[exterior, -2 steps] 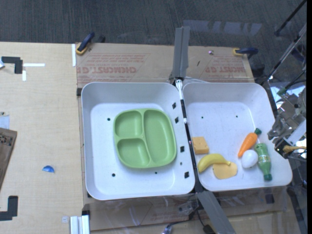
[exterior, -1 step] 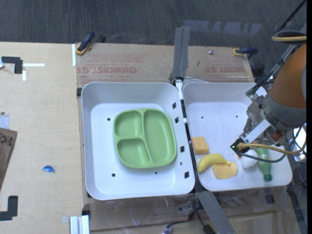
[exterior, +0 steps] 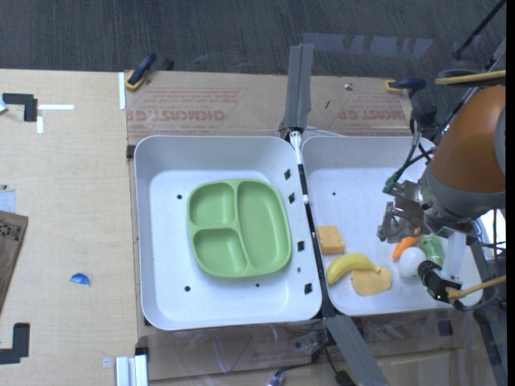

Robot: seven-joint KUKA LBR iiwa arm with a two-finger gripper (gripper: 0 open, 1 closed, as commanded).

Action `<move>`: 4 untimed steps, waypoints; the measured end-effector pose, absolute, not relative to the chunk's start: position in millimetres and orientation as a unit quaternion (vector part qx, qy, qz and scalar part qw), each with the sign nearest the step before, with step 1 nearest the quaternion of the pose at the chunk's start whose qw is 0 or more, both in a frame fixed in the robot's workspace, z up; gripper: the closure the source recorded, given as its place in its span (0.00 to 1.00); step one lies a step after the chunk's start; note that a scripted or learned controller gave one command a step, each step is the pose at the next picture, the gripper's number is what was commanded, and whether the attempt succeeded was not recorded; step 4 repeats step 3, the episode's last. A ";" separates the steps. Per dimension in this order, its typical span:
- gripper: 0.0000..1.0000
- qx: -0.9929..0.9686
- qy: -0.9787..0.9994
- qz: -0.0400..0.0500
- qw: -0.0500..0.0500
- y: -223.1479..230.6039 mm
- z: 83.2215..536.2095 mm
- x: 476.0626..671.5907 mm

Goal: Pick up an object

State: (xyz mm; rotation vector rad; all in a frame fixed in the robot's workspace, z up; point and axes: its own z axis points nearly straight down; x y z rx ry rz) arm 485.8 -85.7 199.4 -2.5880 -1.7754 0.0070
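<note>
My gripper hangs low in the right bin, near its right side. Just right of and below it lie a small orange piece, a white egg-like ball and a green item, partly hidden by the wrist. A yellow banana lies at the bin's front beside a flat yellow-tan piece. A tan block sits left of the banana. Nothing shows as held.
The left bin holds a green divided plate. A grey divider runs between the bins at the back. The arm's orange band looms over the right bin's right side. Cables hang near the right edge.
</note>
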 end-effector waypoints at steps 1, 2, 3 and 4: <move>1.00 -0.698 -0.716 0.001 0.001 -111.2 186.8 477.4; 1.00 -0.757 -0.654 0.001 0.000 -91.0 215.3 492.4; 1.00 -0.719 -0.695 0.001 0.000 -128.0 240.2 489.5; 1.00 -0.719 -0.695 0.001 0.000 -128.0 240.2 489.5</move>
